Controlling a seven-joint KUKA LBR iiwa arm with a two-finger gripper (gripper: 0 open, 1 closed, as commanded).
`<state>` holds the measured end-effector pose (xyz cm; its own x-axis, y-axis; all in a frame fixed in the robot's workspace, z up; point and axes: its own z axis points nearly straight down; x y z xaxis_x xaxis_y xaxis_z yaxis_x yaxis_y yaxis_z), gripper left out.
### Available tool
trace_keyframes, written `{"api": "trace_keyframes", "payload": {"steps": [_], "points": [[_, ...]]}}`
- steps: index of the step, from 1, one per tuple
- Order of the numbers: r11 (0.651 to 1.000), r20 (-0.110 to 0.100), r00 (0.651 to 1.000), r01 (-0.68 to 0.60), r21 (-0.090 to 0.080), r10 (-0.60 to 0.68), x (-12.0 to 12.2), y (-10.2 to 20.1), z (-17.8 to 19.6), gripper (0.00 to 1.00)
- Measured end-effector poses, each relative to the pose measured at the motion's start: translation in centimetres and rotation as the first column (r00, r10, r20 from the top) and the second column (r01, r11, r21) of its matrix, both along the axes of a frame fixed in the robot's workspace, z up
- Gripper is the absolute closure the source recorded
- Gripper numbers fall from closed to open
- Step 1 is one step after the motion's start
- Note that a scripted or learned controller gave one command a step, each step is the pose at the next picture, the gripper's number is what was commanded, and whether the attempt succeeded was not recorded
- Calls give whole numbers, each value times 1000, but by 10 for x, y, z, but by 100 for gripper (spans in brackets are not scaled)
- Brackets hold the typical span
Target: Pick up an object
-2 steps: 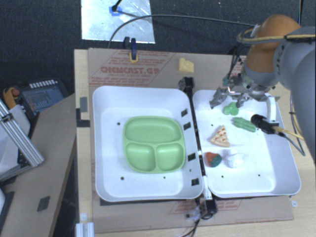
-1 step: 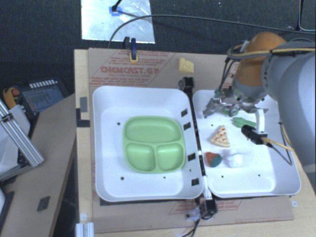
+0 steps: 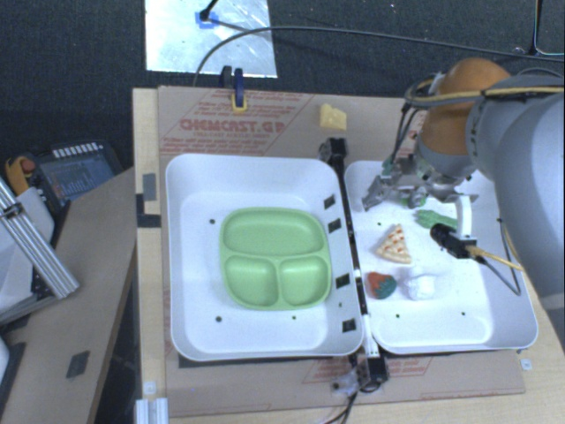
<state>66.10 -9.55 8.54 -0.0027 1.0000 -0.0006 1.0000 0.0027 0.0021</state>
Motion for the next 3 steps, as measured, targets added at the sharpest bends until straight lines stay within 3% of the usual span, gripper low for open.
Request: {"api": "trace_keyframes", "payload": {"steps": [1,3], "points": [[1000,4,1000,-1,-1,1,1,0,12,100],[1000,4,1000,3,0,-3,-10,-6,119,100]]}}
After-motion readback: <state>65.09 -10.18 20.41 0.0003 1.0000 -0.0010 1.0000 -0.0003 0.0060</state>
